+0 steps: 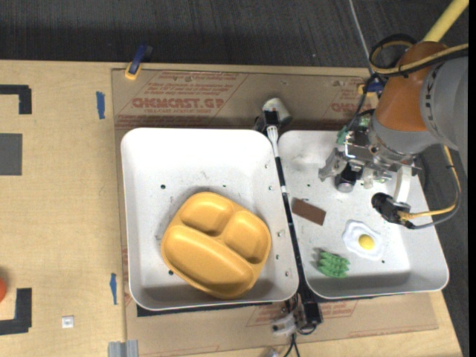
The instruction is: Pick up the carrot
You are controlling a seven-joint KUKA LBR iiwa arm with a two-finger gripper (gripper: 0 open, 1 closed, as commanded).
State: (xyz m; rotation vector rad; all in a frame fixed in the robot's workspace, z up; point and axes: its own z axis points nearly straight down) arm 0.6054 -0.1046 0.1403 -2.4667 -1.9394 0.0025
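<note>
Hand [362,171] over right bin [428,270], cardboard-covered bench [67,199].

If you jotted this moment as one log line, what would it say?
arm: over right bin | gripper: above bin's upper part, nothing seen held | right bin: brown bar, fried egg, green item | left bin: yellow bread

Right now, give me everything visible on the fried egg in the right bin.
The fried egg is a flat toy piece, plastic-looking: a wavy white with a round yellow yolk near its middle. It lies flat on the floor of the right bin, toward the near-right part, apart from the green item to its left. Nothing touches it.
</note>
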